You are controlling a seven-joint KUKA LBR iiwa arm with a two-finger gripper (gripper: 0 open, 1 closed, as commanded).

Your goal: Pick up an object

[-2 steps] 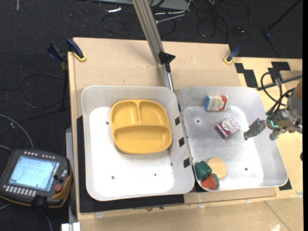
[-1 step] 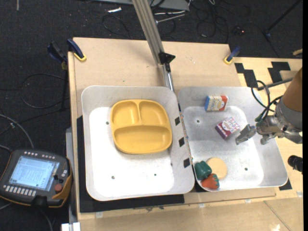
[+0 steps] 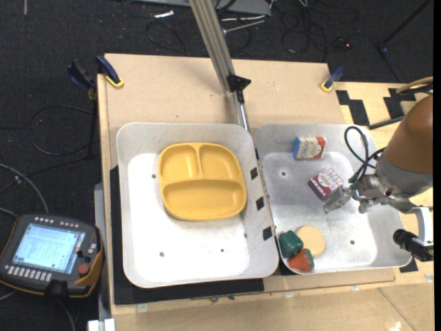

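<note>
Camera view: the gripper (image 3: 337,200) is seen low in the right bin (image 3: 365,254), touching the purple box (image 3: 325,182) just up-left. Jaw state cannot be told; nothing is visibly pinched.

Grey arm (image 3: 413,164), orange band, black cable loop.

Even overhead light, soft shadows, slight blur.
</note>
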